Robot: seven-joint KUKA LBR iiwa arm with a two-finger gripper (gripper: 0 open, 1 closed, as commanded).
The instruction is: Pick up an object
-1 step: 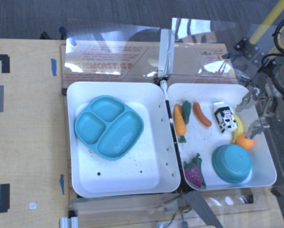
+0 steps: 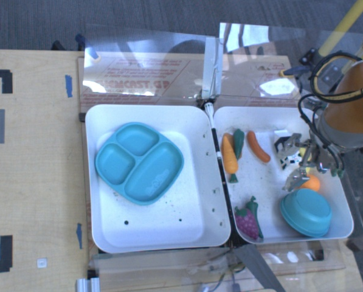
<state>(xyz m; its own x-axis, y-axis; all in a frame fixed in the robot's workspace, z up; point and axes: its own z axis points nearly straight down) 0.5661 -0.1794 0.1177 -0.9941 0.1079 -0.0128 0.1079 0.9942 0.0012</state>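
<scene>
Grapes (image 2: 248, 220) and blue bowl (image 2: 306, 212) sit closest, right bin (image 2: 267, 235). My pincer (image 2: 303, 163) is down among the toys by the orange ball (image 2: 312, 184); spread or pinching, I cannot tell. Nothing visibly lifted yet: pick undone.

The arm (image 2: 345, 111) is grey with a broad orange band above the wrist. Black cables loop around it, and its gripper (image 2: 303, 163) is a cluster of silvery metal parts.
</scene>
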